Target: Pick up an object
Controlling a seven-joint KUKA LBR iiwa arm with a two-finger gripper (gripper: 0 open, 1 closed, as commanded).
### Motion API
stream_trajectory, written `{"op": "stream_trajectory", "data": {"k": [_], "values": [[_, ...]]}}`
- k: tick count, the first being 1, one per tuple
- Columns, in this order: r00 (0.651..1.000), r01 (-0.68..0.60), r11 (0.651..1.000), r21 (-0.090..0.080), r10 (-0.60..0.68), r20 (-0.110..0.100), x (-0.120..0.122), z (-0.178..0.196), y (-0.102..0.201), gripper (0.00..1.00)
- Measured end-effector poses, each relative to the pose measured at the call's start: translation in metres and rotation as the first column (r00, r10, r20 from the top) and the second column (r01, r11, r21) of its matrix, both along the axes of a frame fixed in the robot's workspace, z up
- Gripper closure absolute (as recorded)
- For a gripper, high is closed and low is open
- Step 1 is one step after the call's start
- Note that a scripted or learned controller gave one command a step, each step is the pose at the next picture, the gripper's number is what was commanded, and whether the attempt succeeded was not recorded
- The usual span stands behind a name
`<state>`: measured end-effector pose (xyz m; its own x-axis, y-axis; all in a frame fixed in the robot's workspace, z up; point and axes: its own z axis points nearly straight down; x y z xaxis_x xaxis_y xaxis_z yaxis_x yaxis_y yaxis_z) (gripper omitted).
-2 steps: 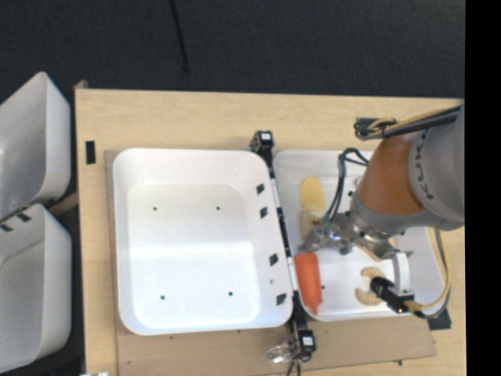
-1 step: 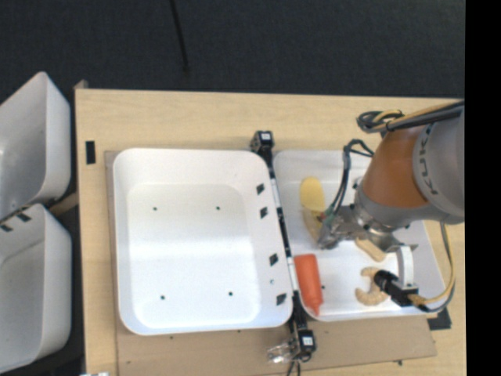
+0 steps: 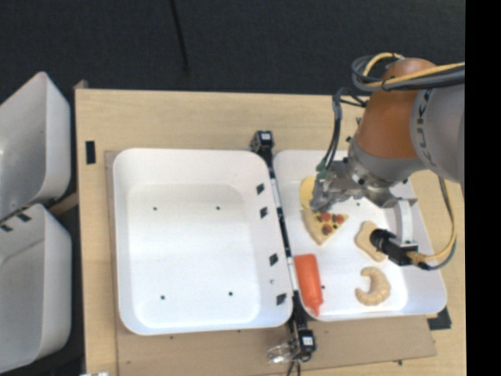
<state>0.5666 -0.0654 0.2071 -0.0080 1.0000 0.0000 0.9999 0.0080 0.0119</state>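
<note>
The pizza slice (image 3: pixel 326 225), a toy wedge with red and dark toppings on a yellow face, lies in the right bin (image 3: pixel 415 292), in its upper left part, right of the frame's centre, with its tip pointing toward the lower edge of the frame. The tool (image 3: pixel 322 197) is directly over the slice's wide upper end, and whether it touches the slice or is open I cannot tell from this angle, since the wrist hides that part. A yellow object (image 3: pixel 307 191) shows just left of the tool, partly covered by it. The grey arm (image 3: pixel 438 124) with its orange band (image 3: pixel 389 124) reaches in from the upper right of the frame, cables looping over it. In the same bin, a tan croissant (image 3: pixel 374 286) rests near the lower right, a second tan pastry-like piece (image 3: pixel 369 237) lies above it, partly behind a black fitting on the arm, and an orange carrot-like piece (image 3: pixel 308 280) lies along the bin's left wall near the lower edge. The left bin (image 3: pixel 188 241) takes up the middle of the frame, beside the right one, their walls touching. Both bins stand on the wooden bench (image 3: pixel 94 124), and white containers (image 3: pixel 27 210) sit at the left edge of the frame.
</note>
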Motion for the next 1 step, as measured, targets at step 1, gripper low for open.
{"op": "stream_trajectory", "data": {"k": [1], "values": [[1.000, -0.005, 1.000, 0.005, 0.005, 0.002, -0.0208, 0.1120, 0.0935, 1.00]]}}
